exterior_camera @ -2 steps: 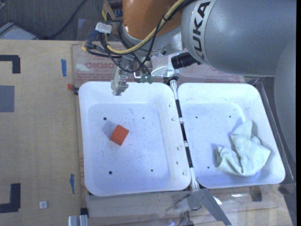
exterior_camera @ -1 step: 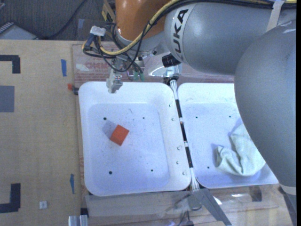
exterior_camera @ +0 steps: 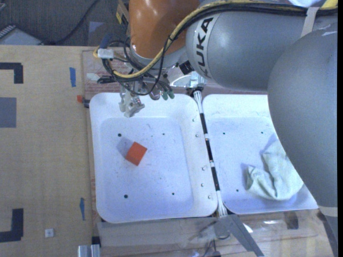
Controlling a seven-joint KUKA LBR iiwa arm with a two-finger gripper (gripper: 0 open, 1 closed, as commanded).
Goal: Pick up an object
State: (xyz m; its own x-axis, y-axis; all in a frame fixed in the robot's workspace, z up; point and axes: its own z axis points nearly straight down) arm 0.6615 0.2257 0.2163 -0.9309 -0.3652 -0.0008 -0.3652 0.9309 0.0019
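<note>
An orange block (exterior_camera: 136, 153) lies on the floor of the left bin (exterior_camera: 161, 197), left of its middle. My gripper (exterior_camera: 130, 105) hangs over the bin's far left corner, above and a little left of the block and well apart from it. Nothing shows between its fingers. The orange wrist band and a tangle of cables sit right above it. A crumpled white cloth (exterior_camera: 273, 174) lies in the right bin (exterior_camera: 236, 122), near its right side and partly under the arm.
The big grey arm covers the top right of the view and part of the right bin. Both bins sit side by side on a wooden bench (exterior_camera: 43, 159) with black markers and blue tape at the left.
</note>
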